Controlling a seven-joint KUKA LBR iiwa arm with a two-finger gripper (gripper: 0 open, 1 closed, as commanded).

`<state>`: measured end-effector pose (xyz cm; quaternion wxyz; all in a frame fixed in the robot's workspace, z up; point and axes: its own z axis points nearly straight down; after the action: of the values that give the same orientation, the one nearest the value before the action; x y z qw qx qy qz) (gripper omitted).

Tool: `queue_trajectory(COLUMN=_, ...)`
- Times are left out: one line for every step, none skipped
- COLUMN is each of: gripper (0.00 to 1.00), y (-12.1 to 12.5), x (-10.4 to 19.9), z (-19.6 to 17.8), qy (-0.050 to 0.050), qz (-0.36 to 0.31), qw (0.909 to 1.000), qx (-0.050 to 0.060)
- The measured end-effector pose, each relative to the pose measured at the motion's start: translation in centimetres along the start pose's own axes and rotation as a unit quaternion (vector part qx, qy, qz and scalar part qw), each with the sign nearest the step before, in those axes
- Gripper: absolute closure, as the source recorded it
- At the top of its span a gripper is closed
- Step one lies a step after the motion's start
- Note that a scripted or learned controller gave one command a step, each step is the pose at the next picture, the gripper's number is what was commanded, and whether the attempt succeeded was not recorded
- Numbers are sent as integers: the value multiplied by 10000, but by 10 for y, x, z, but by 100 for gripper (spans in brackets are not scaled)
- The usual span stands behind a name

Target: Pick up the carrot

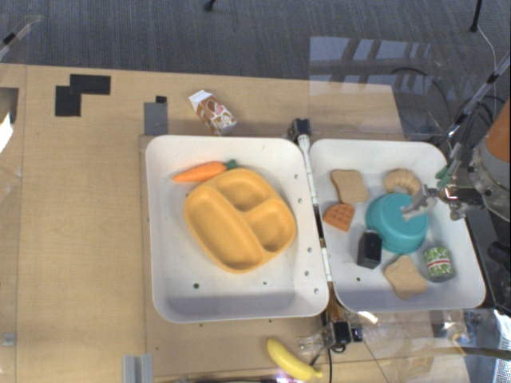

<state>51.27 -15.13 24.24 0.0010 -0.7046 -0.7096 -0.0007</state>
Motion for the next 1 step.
queue_trajectory(gripper=0, y=0, x=2, z=-144, qy=-51, qz=-1188, qw=9929, qx=-98)
